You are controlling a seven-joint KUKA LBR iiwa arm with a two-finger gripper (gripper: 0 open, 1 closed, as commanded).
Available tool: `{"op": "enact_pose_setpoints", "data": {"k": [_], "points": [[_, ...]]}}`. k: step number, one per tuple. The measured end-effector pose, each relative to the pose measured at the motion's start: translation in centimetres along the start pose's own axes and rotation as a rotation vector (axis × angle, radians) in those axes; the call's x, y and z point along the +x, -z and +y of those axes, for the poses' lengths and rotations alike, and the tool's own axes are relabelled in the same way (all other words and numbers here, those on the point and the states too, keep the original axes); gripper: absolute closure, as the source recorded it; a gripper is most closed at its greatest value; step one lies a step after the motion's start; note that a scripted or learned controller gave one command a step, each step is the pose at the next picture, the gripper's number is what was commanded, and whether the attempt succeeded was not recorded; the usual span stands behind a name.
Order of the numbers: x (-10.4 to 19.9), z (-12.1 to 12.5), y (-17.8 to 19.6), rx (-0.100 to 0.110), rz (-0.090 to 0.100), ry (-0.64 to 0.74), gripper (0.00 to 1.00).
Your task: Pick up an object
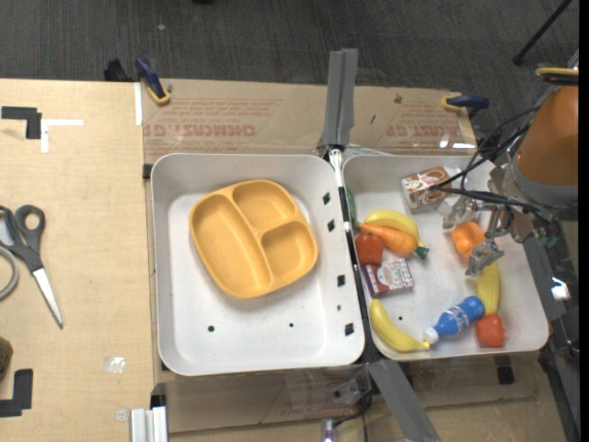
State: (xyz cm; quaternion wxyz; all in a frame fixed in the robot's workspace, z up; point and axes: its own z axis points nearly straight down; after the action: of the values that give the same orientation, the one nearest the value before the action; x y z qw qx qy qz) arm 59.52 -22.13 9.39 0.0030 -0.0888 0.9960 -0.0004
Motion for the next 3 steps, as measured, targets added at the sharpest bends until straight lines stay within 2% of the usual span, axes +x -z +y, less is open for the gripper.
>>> {"op": "enact_pose_setpoints", "data": {"k": [1, 2, 3], "points": [[7.7, 1.7, 0.3, 0.000, -0.011, -0.091, 0.00], [2.2, 8.9, -0.2, -0.002, 0.002, -0.116, 0.00], [-6.4, 8.8, -0.5, -0.002, 0.041, -0.346, 0.00]]}}
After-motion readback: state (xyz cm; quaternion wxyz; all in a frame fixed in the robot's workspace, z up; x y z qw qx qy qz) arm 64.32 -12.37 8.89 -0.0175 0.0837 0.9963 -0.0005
